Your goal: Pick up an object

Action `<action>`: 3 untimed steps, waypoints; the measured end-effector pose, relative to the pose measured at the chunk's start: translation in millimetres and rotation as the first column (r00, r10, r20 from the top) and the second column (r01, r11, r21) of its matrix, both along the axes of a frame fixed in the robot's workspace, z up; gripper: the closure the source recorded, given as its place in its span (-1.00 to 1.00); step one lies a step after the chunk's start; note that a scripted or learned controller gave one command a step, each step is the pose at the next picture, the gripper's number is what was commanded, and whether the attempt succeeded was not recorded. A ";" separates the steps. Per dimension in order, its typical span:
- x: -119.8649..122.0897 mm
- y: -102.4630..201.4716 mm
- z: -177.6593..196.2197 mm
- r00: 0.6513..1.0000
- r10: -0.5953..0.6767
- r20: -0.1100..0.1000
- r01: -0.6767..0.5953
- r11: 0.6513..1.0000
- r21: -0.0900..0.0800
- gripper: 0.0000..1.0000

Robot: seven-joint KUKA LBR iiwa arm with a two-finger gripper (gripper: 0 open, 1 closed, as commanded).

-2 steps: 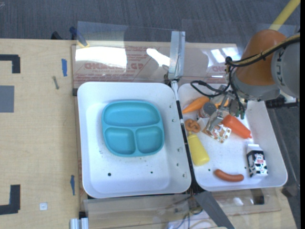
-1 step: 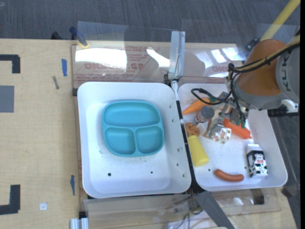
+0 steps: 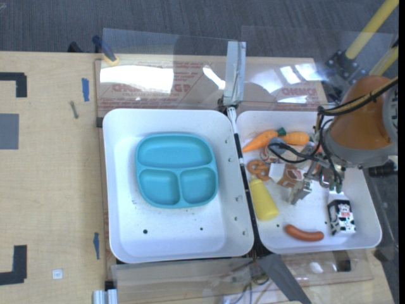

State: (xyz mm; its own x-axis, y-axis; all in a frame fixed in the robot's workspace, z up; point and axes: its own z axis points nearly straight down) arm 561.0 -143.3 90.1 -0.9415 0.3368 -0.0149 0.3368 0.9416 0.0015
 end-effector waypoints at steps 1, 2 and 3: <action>88.7 38.7 -1.8 0.978 -0.205 -0.029 0.205 0.979 -0.003 -1.00; 16.4 -25.2 -1.6 0.987 -0.160 -0.006 0.160 0.987 -0.001 -1.00; 82.9 47.2 -2.0 0.990 -0.143 -0.008 0.143 0.990 0.005 -1.00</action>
